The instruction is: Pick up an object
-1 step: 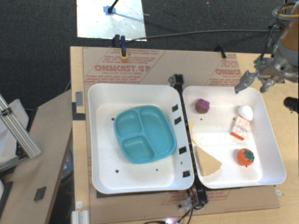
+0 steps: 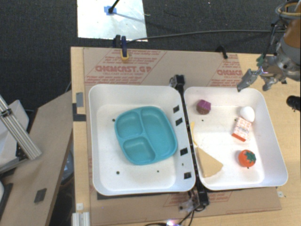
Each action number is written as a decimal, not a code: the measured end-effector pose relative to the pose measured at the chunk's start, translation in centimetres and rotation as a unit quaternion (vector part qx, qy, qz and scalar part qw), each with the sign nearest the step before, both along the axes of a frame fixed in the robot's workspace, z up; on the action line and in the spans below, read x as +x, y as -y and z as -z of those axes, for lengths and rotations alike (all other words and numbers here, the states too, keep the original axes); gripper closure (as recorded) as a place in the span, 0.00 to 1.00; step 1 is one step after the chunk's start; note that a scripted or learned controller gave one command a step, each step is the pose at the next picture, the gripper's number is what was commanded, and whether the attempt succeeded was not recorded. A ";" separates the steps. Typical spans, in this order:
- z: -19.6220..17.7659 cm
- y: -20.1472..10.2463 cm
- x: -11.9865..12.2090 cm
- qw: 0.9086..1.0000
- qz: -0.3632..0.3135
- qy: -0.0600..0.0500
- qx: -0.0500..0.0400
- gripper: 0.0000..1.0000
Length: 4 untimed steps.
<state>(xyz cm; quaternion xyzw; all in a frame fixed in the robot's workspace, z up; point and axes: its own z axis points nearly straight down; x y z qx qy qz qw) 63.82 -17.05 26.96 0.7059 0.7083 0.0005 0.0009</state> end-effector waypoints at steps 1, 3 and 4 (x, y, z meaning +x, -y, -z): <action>4.6 0.7 -0.5 1.000 0.001 -0.001 0.000 0.00; 13.4 1.4 -0.3 1.000 0.000 -0.001 0.000 0.00; 12.1 1.5 -0.2 1.000 0.000 0.002 -0.001 1.00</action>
